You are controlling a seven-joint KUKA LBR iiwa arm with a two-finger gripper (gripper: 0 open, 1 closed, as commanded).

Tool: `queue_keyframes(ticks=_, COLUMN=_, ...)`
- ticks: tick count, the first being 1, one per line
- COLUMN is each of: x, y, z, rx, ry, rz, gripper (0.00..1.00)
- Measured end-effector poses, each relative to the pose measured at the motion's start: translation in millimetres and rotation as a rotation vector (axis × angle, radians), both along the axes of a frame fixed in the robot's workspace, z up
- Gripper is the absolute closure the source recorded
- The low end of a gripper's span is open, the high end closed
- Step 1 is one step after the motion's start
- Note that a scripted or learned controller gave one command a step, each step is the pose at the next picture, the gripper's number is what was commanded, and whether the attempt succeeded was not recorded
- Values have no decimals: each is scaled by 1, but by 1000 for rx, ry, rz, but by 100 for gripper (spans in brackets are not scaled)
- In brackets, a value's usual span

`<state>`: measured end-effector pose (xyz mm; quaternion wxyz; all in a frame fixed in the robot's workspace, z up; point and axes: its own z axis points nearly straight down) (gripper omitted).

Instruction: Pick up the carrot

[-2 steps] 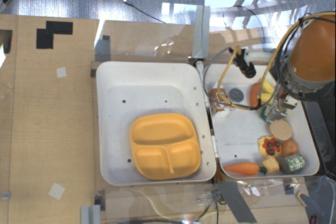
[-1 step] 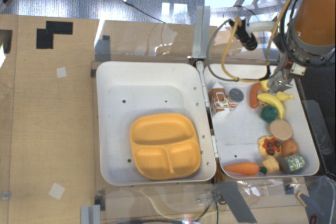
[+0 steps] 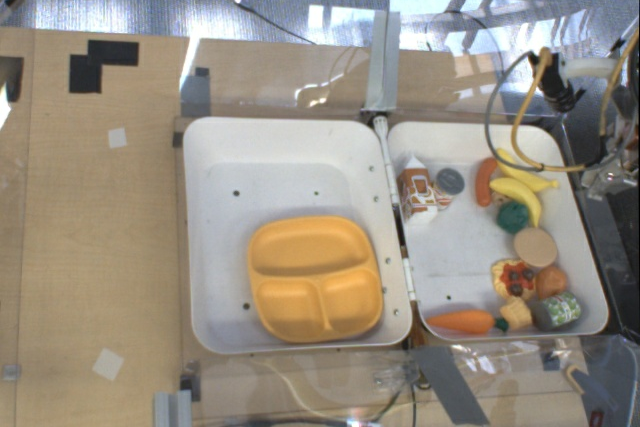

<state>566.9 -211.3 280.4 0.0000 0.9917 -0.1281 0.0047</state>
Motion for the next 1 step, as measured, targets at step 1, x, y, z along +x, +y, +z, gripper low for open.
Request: queue_keyframes(ticks=1, x=51, y=36, z=4, rx=4, ry=-1, rz=42, gripper=100)
